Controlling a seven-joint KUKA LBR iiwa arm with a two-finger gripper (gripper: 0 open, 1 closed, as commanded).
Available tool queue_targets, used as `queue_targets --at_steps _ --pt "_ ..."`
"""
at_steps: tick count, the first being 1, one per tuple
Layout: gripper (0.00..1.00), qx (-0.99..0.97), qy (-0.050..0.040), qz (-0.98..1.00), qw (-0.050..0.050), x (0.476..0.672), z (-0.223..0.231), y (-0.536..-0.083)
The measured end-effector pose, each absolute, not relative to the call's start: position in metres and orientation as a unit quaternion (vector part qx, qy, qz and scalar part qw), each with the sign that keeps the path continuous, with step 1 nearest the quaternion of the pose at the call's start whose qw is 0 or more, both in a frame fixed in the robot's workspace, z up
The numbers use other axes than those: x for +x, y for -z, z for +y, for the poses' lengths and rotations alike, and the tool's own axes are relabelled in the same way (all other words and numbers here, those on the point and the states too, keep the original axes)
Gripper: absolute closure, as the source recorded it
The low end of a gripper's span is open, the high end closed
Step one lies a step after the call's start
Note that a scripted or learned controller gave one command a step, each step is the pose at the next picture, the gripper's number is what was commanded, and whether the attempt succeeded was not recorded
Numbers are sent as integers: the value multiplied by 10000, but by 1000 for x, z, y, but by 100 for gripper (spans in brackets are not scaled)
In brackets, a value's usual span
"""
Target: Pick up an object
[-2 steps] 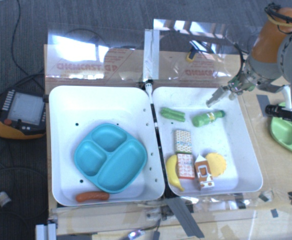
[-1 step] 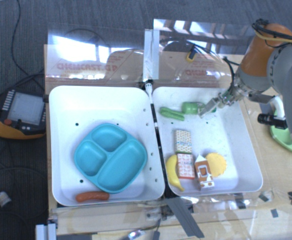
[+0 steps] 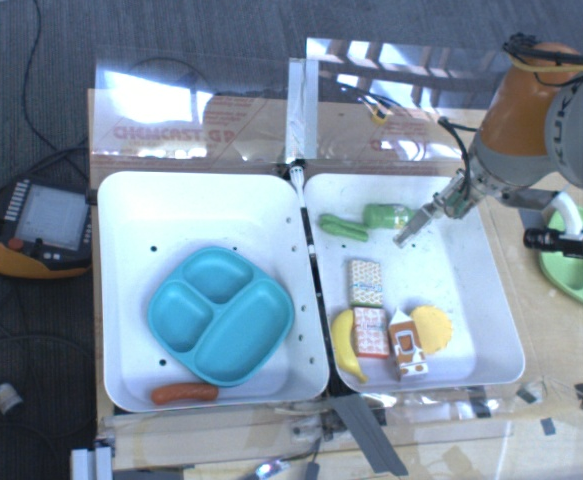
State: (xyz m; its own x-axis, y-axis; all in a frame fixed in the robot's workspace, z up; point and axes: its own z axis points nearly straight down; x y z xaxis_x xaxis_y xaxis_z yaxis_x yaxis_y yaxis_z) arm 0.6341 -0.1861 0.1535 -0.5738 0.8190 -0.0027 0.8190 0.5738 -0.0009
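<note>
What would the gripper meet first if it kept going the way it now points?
Probably the green bottle: the gripper points down-left in the right bin, its tip beside the bottle. Depth is unclear; it could pass just over it.

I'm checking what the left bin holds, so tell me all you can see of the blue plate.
The blue plate is a rounded, light blue tray, plastic by its look, split by raised ridges into three compartments: two smaller ones at its upper left and one larger at its lower right. It lies flat, turned at an angle, in the left bin. A sausage lies just below it; whether they touch is unclear.
</note>
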Motion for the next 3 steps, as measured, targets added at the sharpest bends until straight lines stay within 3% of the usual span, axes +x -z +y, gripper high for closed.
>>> queue_targets --at_steps 1,2,3 --pt "0 3861 -1 9224 -2 598 -145 -141" --pt "0 3657 -10 9307 -6 540 -71 -183" --pt "0 3673 -19 9300 86 494 -140 -100"
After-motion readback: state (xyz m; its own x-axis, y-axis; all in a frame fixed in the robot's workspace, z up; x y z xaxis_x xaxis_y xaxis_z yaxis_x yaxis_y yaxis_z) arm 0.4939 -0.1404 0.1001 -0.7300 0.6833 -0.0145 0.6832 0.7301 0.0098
